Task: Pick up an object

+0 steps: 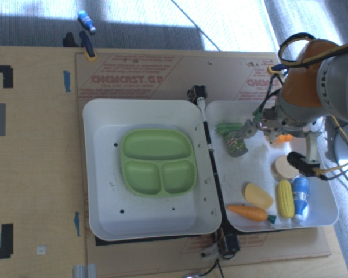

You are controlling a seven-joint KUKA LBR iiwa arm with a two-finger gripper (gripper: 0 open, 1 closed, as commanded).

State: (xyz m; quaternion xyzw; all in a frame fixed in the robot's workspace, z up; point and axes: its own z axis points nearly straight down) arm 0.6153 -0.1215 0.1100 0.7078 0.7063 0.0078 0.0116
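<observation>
Reaching: the grey arm comes in from the right over the right bin (330,213), its gripper (250,130) low beside a small dark can (236,144) lying near the bin's upper left.
Step in hand: judged as the approach to a grasp, nothing lifted yet.
Tool state: one finger points toward the can, but whether the fingers are apart or together cannot be told.
Likely target: the can, just below and left of the gripper, with a green vegetable (227,128) touching or just above it.
Next move: probably needs the fingers centred over the can, then closing and rising.
Other things in the right bin: a yellow wedge (258,195), a carrot (249,213), an ear of corn (285,198), a blue bottle (300,197), a pale round disc (284,168), a small orange piece (283,137).
Left bin (98,155): holds a green divided plate (158,161), well apart from the gripper.
In the way: the green vegetable crowds the can; the bin wall is near.
</observation>
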